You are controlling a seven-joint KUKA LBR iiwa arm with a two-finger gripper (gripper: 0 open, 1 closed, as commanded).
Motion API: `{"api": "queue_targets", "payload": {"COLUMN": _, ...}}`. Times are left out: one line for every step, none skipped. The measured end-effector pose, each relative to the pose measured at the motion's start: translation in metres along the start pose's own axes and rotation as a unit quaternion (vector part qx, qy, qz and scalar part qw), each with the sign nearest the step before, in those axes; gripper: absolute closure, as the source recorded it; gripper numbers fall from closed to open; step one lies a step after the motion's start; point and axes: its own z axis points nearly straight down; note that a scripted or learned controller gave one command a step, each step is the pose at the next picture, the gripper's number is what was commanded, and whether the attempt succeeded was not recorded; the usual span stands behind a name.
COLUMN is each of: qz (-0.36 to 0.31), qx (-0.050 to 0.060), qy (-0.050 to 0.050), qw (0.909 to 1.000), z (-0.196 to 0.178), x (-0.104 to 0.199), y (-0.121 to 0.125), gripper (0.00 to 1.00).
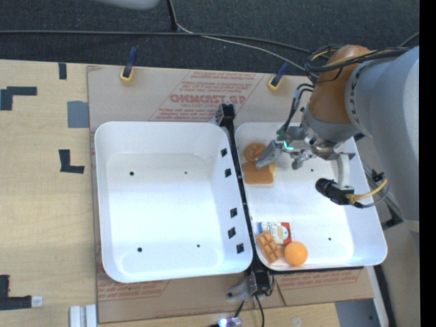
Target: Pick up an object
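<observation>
2 white bins sit side by side on a cardboard sheet in the middle of the frame. The left bin has bare floor. The right bin holds 4 things. A tan bread-like piece lies at its upper left, close to the divider between the bins, with a rounder brown piece touching its top edge. In the lower left corner of this bin lie a small packet with red and white print and an orange ball just beside it on the right, the 2 touching or nearly so.

The arm comes in from the right of the frame and covers the upper right of the right bin. The gripper hangs at the upper left of that bin, its tip over the 2 brown pieces. Whether it is spread or closed cannot be told, and nothing is seen held in it.

Open floor in the right bin lies in the centre and lower right. The brown pieces sit close to the left wall, and the packet and ball sit close to the bottom rim. 2 yellow clamps pin the sheet at the top.
</observation>
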Motion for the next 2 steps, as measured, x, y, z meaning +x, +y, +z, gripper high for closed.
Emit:
{"api": "queue_targets", "payload": {"qz": 0.001, "qx": 0.0, "qy": -0.001, "qw": 1.0, "z": 0.042, "x": 0.013, "y": 0.044, "gripper": 0.0}}
{"api": "queue_targets", "payload": {"qz": 0.001, "qx": 0.001, "qy": -0.002, "qw": 1.0, "z": 0.03, "x": 0.012, "y": 0.043, "gripper": 1.0}}
